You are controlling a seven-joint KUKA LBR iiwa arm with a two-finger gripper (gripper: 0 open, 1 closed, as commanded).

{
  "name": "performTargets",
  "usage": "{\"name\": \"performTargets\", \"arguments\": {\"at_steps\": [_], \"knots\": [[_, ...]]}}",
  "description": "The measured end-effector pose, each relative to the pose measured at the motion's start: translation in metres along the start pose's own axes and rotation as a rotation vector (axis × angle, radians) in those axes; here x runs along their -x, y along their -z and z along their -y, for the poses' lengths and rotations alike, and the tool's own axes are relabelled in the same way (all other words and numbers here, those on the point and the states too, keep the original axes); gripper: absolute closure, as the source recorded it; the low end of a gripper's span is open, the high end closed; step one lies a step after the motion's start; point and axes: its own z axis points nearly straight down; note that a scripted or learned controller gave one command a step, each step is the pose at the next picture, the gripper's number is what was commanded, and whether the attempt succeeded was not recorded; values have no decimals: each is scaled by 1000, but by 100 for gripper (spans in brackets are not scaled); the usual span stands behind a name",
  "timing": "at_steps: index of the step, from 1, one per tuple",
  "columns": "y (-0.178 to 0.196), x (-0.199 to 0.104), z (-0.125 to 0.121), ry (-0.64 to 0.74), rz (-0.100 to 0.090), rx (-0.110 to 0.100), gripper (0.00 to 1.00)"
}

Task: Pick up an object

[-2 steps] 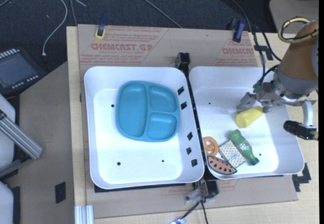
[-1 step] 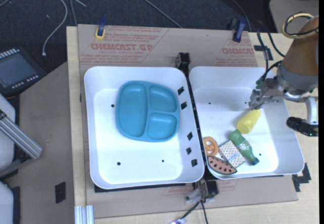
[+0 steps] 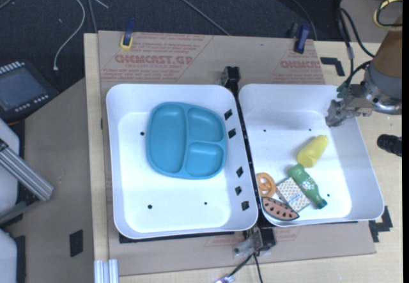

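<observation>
Over in the right bin (image 3: 358, 167) sits a small heap of things near its front edge: a yellow plastic piece (image 3: 312, 150) lies a little toward the middle, and just in front of it a green bottle (image 3: 307, 185) lies on its side, slanting toward the front right corner. Touching the bottle on its left is a patterned square packet (image 3: 291, 193), with a pretzel (image 3: 265, 183) beside that, close to the bin's left wall, and a watermelon slice toy (image 3: 280, 210) right at the front rim. The gripper (image 3: 337, 113) hangs over the back right part of this bin, near its right edge and well apart from the heap; nothing is in it, and from where I stand I cannot tell how it is set. The grey arm (image 3: 383, 87) behind it reaches in from the right. The left bin (image 3: 128, 192) holds a blue divided plate (image 3: 186, 140), lying flat toward its back half. Both bins rest side by side on a cardboard sheet (image 3: 166, 52).
</observation>
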Motion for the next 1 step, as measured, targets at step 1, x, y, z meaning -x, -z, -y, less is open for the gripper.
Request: {"name": "performTargets", "arguments": {"at_steps": [1], "knots": [[46, 6, 0, 0, 0, 0, 100]]}}
